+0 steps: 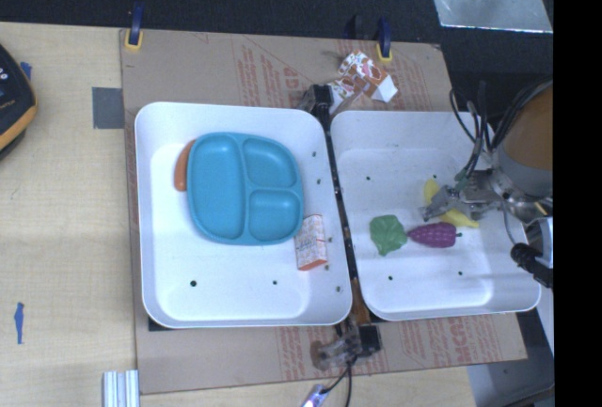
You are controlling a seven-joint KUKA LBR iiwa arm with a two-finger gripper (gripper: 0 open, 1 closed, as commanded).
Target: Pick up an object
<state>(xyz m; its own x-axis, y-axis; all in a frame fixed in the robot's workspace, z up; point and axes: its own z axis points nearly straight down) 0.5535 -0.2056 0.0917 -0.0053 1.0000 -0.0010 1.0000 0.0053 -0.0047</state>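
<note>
Right bin point(395, 297): 1 green piece point(387, 233), 1 purple piece point(434, 235), 1 yellow piece point(461, 218); tool point(440, 205) at 3 o'clock, grip state unclear.

Left bin point(169, 283): 1 blue plate point(245, 188), 1 packet point(311, 242) at its 4 o'clock.

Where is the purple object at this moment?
The purple object lies in the right bin, toward its right side, just right of the green object and just below the gripper and a yellow object.

Left white bin point(160, 283): sky-blue divided plate point(245, 187), orange item point(180, 168) at its left edge, white packet point(311, 242) with red-orange print at its right. Right white bin point(404, 297): green lump point(387, 233), purple piece point(434, 235), yellow pieces point(460, 218) near it. Far of the bins, a red-and-white patterned wrapper point(363, 77) on brown cardboard point(235, 67) with red lettering.
</note>
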